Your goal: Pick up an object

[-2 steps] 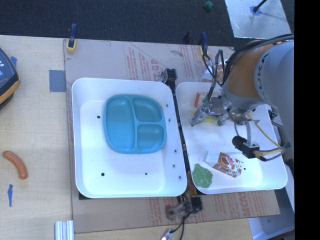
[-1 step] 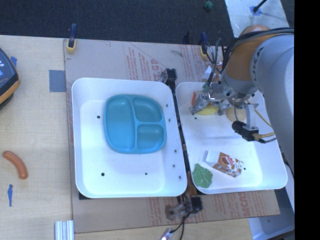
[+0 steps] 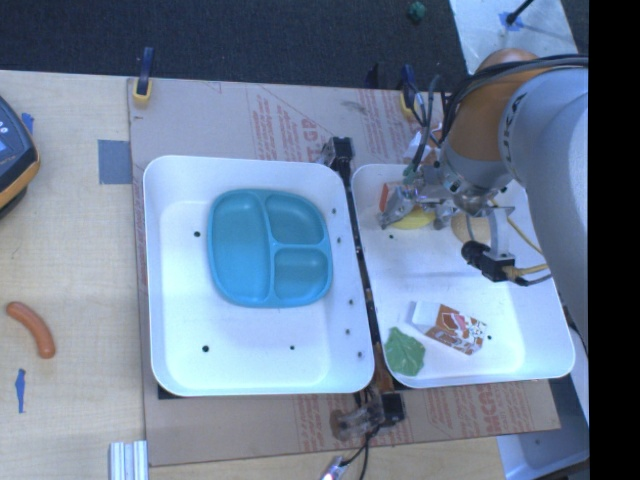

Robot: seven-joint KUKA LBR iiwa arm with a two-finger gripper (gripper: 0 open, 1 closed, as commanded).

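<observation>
Grey metal with an orange band fills the right of the view: the arm (image 3: pixel 520 118) comes in from that side and bends down over the far end of the right bin (image 3: pixel 545 363). Across the divider from the tool lies the left bin (image 3: pixel 170 358), and in it a blue divided plate (image 3: pixel 270 246), well apart from anything we are working on.

The gripper (image 3: pixel 412 206) sits low in the right bin's far left corner. We cannot tell how its tips stand; cables and brackets crowd them.

Just beneath and touching the tool we see a yellow object (image 3: pixel 412 222), with a small red-orange piece (image 3: pixel 385 198) right beside it toward the left bin. Which of them the tool aims at we cannot say, and nothing shows as lifted.

Toward the near rim, well apart from the tool, lie a printed packet (image 3: pixel 452 329) and, beside it, a green object (image 3: pixel 404 352). Far off across the bench, beyond the left bin, rests a sausage (image 3: pixel 31 329).

As we judge it, the reach is done and the tool is at a candidate, but the grasp is unconfirmed and the lift is yet to come. Everything in the right bin rests on its floor.
</observation>
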